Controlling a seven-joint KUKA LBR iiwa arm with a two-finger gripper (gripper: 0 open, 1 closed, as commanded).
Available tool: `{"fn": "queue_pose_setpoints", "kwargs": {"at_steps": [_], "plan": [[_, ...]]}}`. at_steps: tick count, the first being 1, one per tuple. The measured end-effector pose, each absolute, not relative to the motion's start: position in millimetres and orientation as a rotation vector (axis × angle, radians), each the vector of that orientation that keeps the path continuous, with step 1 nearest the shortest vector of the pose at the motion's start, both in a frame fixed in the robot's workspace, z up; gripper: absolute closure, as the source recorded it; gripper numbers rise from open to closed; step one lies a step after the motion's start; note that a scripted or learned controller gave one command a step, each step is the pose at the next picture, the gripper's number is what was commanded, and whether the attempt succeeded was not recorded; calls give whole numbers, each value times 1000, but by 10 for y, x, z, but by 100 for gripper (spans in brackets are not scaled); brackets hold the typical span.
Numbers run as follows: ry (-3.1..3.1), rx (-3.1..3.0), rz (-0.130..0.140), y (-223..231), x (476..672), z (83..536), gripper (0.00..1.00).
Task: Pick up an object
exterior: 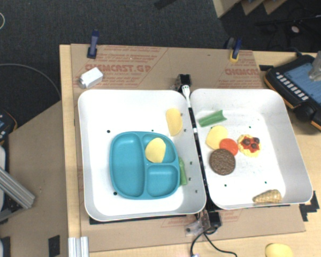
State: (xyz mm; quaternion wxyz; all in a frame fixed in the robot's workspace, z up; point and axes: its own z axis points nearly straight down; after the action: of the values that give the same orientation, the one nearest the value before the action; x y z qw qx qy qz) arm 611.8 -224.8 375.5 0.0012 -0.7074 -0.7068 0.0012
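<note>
Objects for picking sit in both bins; we're pre-approach, nothing grasped. Left bin [91, 143]: teal divided tray [129, 167] with a yellow piece [155, 150] in it. Right bin [278, 116]: brown cookie [222, 161], green bean [211, 118], small pizza piece [250, 144]. End effector state: can't tell. Next we pick a target and descend.

You are seeing a green piece [182, 171] that is hiding mostly behind the right wall of the blue tray [129, 167], so its kind is staying unclear. A yellow object [279, 250] is getting cut by the bottom edge. The black tablet [302, 85] is running off the right edge.
</note>
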Motion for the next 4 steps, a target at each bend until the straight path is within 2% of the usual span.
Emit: {"fn": "queue_pose_setpoints", "kwargs": {"at_steps": [1,2,3,4], "plan": [[-2242,-2231,-17,-1895,6031,5477,100],[-2210,-2219,9,-2186,5940,4230,100],[-2226,-2219,0,-2230,6694,3385,100],[-2242,-2231,-18,-1766,6664,5480,100]]}}
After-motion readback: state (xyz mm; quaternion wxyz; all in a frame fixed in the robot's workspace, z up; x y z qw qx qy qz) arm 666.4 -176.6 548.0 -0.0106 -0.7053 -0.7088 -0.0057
